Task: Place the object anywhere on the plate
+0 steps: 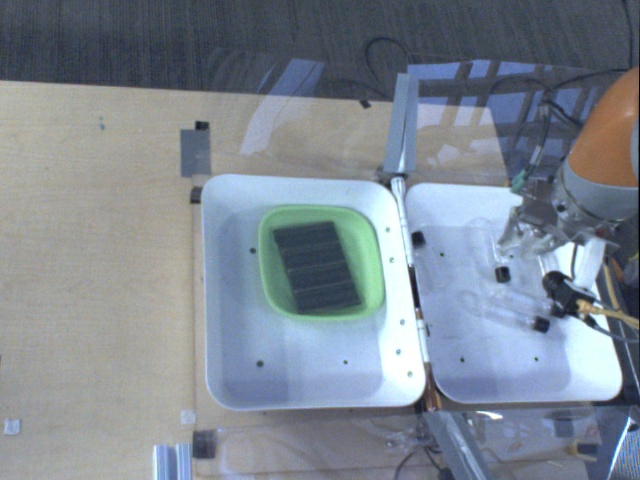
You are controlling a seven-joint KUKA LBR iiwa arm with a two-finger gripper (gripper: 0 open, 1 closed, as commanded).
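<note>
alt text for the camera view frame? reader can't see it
A dark ridged rectangular object lies on a green plate in the left white bin. The arm's gripper hangs over the right white bin, reaching in from the right. Both bins sit side by side on a wooden bench.

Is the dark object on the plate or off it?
On. The dark ridged object lies flat inside the green plate in the left bin.

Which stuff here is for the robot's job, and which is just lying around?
For the job:
- green plate
- dark ridged block, already lying on the plate
- gripper, over the right bin

Just lying around:
- left bin, under the plate
- cables behind the bins
</note>
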